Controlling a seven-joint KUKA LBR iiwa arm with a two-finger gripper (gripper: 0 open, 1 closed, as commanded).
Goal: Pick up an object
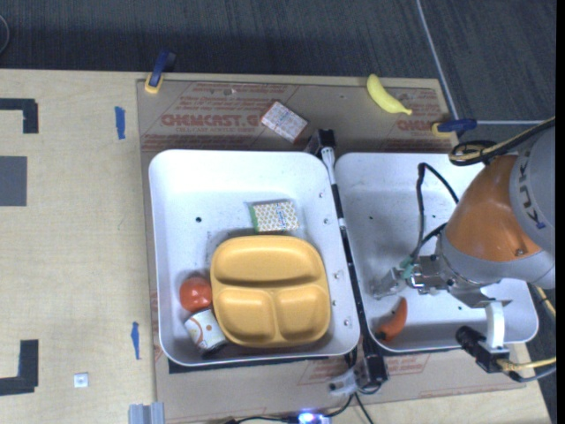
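Carrot-like orange object [394,318], small and tapered, lies near the front wall of the right bin [380,179], and it looks the likeliest target, since it is the one loose item I can make out in that bin. Just above and a little right of it hangs the claw [399,278], low over the bin floor, reaching in under the grey arm [494,228] with its orange band. Whether the claw is spread or pressed together I cannot tell; its tips are small and blur into the white floor, and nothing shows between them. So I judge the step in hand to be the approach, with no grasp made yet.

The next move calls for shifting the claw toward the front wall until it sits over the orange object, lining up across the narrow width, then lowering and closing. The wall close by leaves little room on that side.

The left bin [168,237] holds a yellow divided tray [269,290], a small green packet [274,215], a red ball [195,291] and a little white-and-orange toy [205,329], all well apart from the claw
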